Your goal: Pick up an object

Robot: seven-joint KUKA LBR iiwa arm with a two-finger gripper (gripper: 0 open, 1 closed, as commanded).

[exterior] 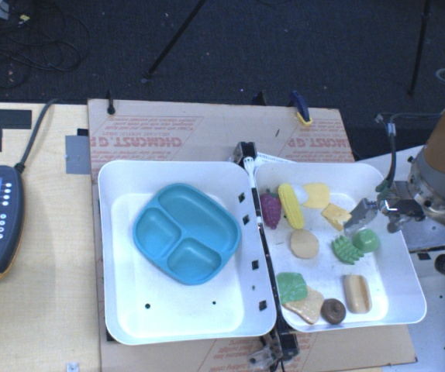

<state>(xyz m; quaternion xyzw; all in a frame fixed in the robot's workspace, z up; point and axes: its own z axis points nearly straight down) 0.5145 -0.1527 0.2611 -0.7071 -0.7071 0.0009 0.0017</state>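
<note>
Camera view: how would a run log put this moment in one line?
hand: over right bin | nearest: green toy, cheese | holding: nothing seen | blue plate: left bin

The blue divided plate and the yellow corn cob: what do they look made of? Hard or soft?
The blue divided plate in the left white bin looks like hard moulded plastic: one even colour, smooth rounded compartment walls, a dull sheen. The yellow corn cob in the right white bin is probably plastic toy food, with a flat, uniform colour; whether it is rigid or rubbery is unclear.
</note>
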